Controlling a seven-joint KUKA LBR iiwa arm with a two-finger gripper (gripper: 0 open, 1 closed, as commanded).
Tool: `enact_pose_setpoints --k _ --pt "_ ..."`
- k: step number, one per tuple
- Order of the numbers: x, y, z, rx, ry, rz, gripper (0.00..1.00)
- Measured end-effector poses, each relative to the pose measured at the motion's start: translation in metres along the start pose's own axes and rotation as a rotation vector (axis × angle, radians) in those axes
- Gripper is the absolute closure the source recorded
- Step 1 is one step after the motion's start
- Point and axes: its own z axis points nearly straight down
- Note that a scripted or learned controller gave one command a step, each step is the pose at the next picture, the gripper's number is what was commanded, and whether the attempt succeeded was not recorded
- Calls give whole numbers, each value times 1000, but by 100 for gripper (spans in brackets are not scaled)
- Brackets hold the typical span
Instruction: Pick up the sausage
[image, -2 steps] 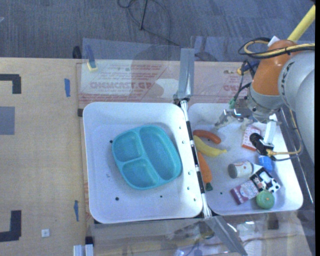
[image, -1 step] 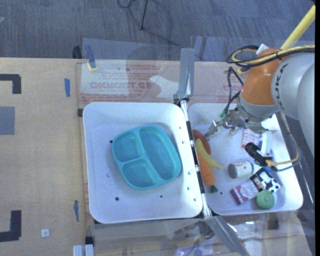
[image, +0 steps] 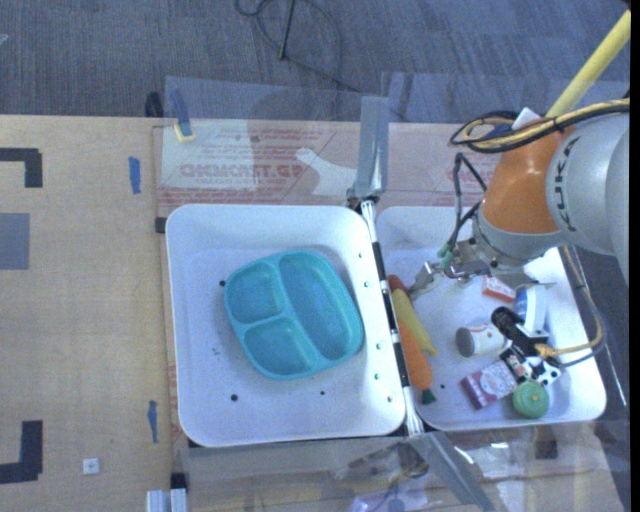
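The right bin (image: 575, 400) holds a long orange-brown piece (image: 415, 358) lying along its left wall, reddish at its upper end; it looks like the sausage. A yellow elongated piece (image: 414, 322) rests against its right side. My gripper (image: 430, 277) hangs low over the upper left of this bin, just right of the sausage's upper end, with nothing visibly in it. The grey arm with its orange band (image: 520, 195) reaches in from the right.
In the right bin lie a grey-white cylinder (image: 474, 341), a pink packet (image: 490, 384), a green round thing (image: 531, 400) and a small red-and-white item (image: 498, 291). The left bin (image: 200, 400) holds a blue divided plate (image: 292, 313).
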Motion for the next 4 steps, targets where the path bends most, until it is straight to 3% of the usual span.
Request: enact_pose_setpoints --k 1,2,3,4 --pt "-98 6 0 1 9 -27 0" --pt "-107 -14 -1 -5 18 -77 0" --pt "-81 47 -56 3 1 -69 0" --pt "-126 21 1 4 9 -150 0"
